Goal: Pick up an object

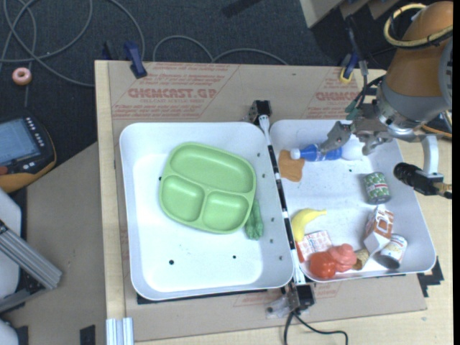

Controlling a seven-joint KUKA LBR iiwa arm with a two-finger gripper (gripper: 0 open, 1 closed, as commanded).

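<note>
Arm (420, 63) cut off by right edge, blue-capped bottle (323, 151) partly hidden behind gripper (353, 139), green item (254, 221) tucked under divided plate (207, 187), can (376, 186) label unreadable.

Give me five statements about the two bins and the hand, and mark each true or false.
1. The green plate lies in the left bin. True.
2. The banana lies on the green plate. False: it lies in the right bin, near the divide between the bins.
3. The hand is over the far part of the right bin, by the blue bottle. True.
4. The green can stands in the left bin. False: it is in the right bin.
5. The red toy lies at the far edge of the right bin. False: it lies near the near edge, beside the banana.
</note>
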